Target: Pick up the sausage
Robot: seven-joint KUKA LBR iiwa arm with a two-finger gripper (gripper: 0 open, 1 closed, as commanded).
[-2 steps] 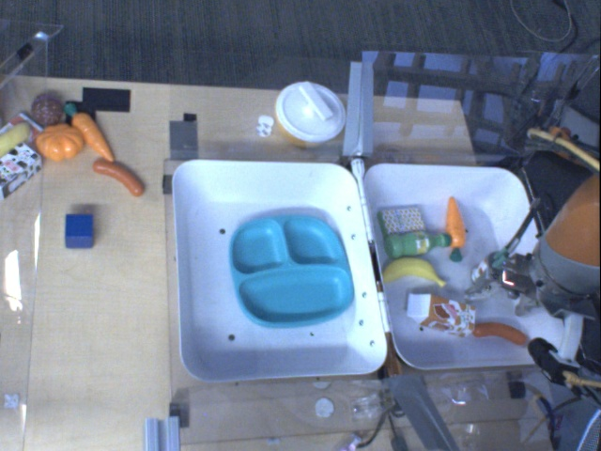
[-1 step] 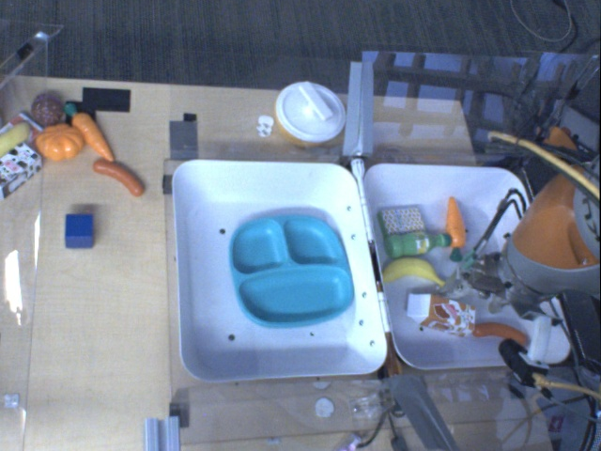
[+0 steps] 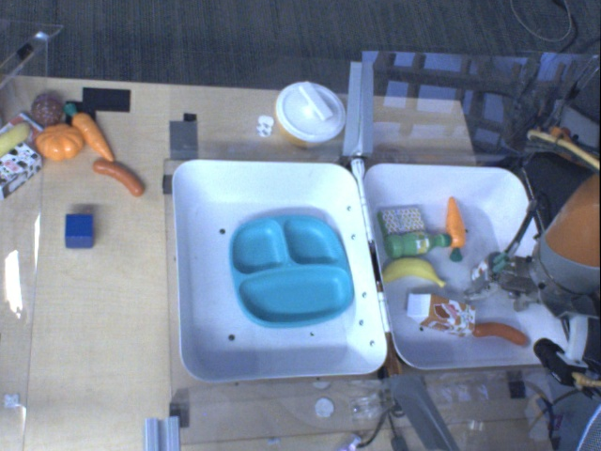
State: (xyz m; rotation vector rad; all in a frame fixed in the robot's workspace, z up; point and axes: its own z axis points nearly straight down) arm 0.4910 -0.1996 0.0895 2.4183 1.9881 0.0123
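The sausage point(image 3: 500, 332) is seen lying just below the gripper point(image 3: 496, 276). Finger opening cannot be determined; nothing is seen held. A descent centred across its middle is advised.

Beyond my bench point(image 3: 113, 327) of pale wood lies a dark grey carpeted floor point(image 3: 235, 17), ribbed in texture, with a thin looped cable point(image 3: 545, 7) lying on it at the far right. A clear plastic screen point(image 3: 451, 92) with a blue-tinted frame stands behind the right-hand side. Another transparent panel point(image 3: 28, 50) rises at the bench's far left corner. The light is even and soft.
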